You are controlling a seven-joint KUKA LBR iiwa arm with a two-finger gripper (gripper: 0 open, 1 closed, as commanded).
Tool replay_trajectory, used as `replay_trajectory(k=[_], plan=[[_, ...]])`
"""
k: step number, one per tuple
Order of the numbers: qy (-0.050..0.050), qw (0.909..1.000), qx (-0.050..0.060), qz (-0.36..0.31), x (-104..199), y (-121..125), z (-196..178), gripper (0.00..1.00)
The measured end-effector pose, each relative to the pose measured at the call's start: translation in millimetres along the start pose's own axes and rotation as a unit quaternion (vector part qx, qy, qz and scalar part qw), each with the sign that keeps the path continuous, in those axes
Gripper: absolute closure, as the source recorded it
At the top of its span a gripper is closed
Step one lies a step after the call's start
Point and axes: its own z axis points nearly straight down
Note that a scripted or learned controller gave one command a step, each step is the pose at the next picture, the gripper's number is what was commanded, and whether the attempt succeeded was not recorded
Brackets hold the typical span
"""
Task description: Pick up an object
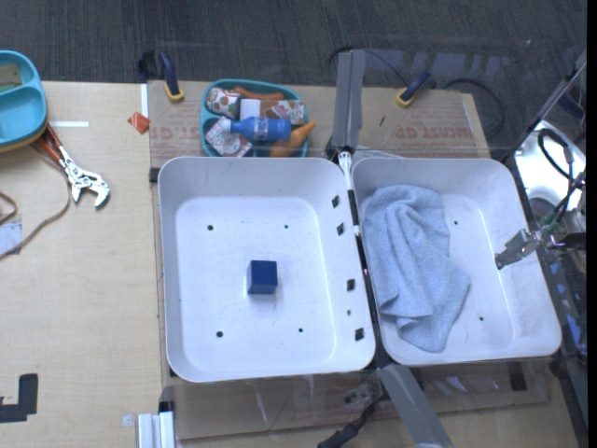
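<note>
A small blue cube [263,276] lies near the middle of the left white bin [187,343], apart from its walls. A crumpled pale blue cloth [415,269] fills the left and centre of the right white bin [508,334] and reaches from near the back wall almost to the front wall. Nothing touches either object.
Behind the left bin stands a teal bowl [254,119] with several small packaged items. A wrench [82,183] and a turquoise tray [19,96] lie on the wooden bench at left. Cables and a metal bracket [515,248] sit at the right bin's right rim.
</note>
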Motion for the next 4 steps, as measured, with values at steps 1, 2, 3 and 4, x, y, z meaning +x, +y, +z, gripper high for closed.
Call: replay_trajectory(k=[1, 2, 3, 4], plan=[[0.000, 0.9932, 0.000, 0.117, 59.9, 70.9, 0.2, 0.00], [-0.001, 0.9877, 0.000, 0.156, 39.3, 50.2, -22.7, 0.00], [0.000, 0.9867, 0.001, 0.162, 36.2, 14.6, -29.1, 0.00], [0.000, 0.9896, 0.001, 0.144, 24.0, -12.9, -30.2, 0.00]])
